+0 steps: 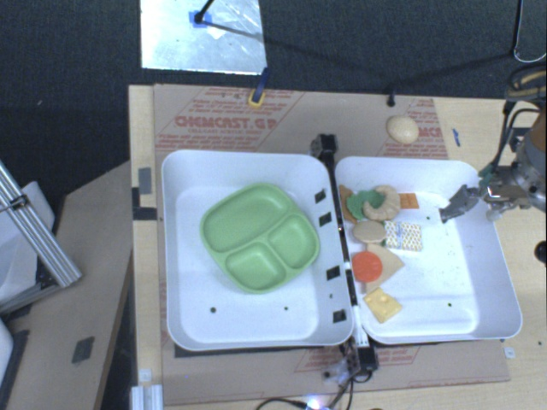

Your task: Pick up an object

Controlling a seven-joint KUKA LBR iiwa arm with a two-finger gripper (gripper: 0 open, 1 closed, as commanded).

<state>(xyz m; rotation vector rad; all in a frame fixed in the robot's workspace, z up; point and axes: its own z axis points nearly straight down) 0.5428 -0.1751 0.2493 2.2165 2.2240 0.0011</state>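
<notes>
The gripper (457, 203) reaches in from three o'clock and hangs over the upper right part of the right bin (491, 310), its dark tip pointing toward nine o'clock. The tip is small and blurred, so I cannot tell how far the fingers stand apart, and nothing shows between them. The things to pick lie in a cluster along the left side of that bin, apart from the gripper: a green leafy piece (367, 202) on tan pieces at about eleven o'clock in the bin, a small orange block (408, 201) just beside them toward the gripper, a speckled white packet (403, 235) below that, a pale oval piece (369, 231) to its left, a red-orange disc (367, 266) touching a tan wedge (390, 266) near the middle of the left side, and a yellow block (382, 304) at seven o'clock. The left bin (184, 310) holds a green divided plate (258, 236), lying flat and turned at a slant. On the bench (141, 118) beyond the right bin, at twelve o'clock, rests a pale round object (402, 129).
</notes>
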